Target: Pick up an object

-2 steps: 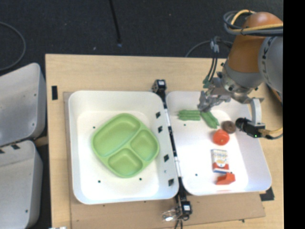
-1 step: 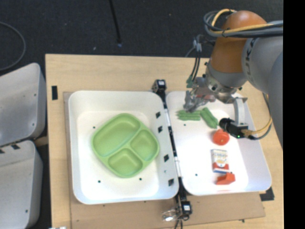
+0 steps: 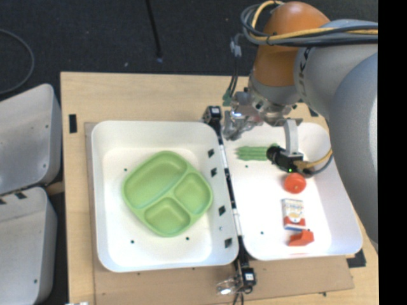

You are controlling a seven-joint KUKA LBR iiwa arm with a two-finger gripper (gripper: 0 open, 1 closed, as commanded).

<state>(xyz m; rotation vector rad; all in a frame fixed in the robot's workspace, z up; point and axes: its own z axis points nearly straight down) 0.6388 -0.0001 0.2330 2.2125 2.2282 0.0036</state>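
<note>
My gripper [image 3: 234, 127] hangs below the orange-banded wrist [image 3: 286, 40], over the far left corner of the right bin [image 3: 331, 234], close to the divider between the bins. Just in front of it lies a green bundle of stalks [image 3: 253, 152]. Further toward the near side sit an orange round object [image 3: 294, 183], a small white and red carton [image 3: 292, 211] and a red-orange piece [image 3: 301, 237]. Nothing is seen held in the gripper.
The left bin [image 3: 108, 234] holds a green divided plate [image 3: 167, 192]. A black fitting with a green light and cables [image 3: 284, 158] hangs from the arm beside the green bundle. The grey arm body covers the right bin's far right side.
</note>
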